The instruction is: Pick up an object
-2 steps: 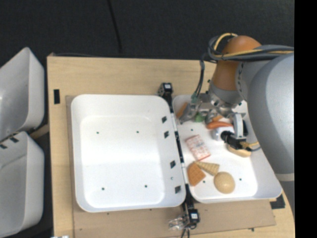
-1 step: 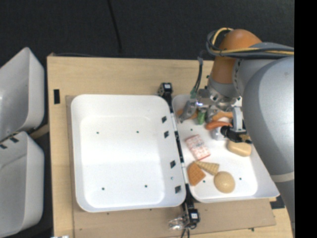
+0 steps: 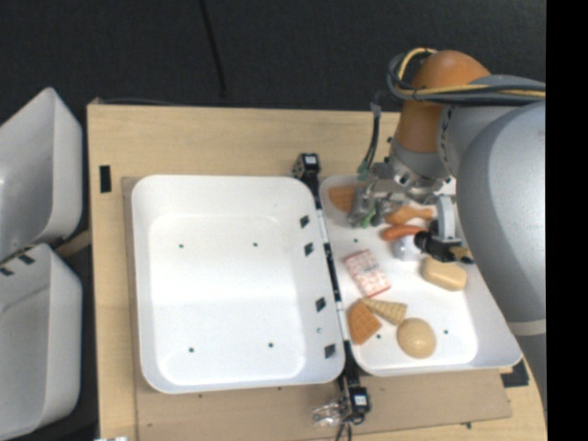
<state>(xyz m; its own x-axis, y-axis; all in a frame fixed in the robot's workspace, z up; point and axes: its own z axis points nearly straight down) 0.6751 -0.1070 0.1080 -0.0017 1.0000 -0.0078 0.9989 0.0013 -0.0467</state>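
Worktop (image 3: 110, 274) carries two shallow white bins side by side: left bin (image 3: 220, 375) and right bin (image 3: 459, 352).

Arm (image 3: 514, 200) enters from the right and reaches over the far part of the right bin. Pincer (image 3: 367, 206) is low over that bin's far left area. How far it is open cannot be told, and nothing can be seen in its hold.

All loose objects lie in the right bin:
- Orange piece (image 3: 339, 197) in the far left corner, just left of the pincer; contact cannot be told.
- Orange carrot-like piece (image 3: 411, 215) just right of the pincer, with a redder piece (image 3: 401, 231) beside it on the near side.
- Pale yellow block (image 3: 445, 275) toward the right side, mid-bin.
- Pink checked packet (image 3: 365, 272) near the left wall, mid-bin.
- Waffle cone (image 3: 389, 310) and an orange cracker (image 3: 363, 322) touching one another, nearer.
- Round tan ball (image 3: 416, 337) nearest, just right of the cracker.
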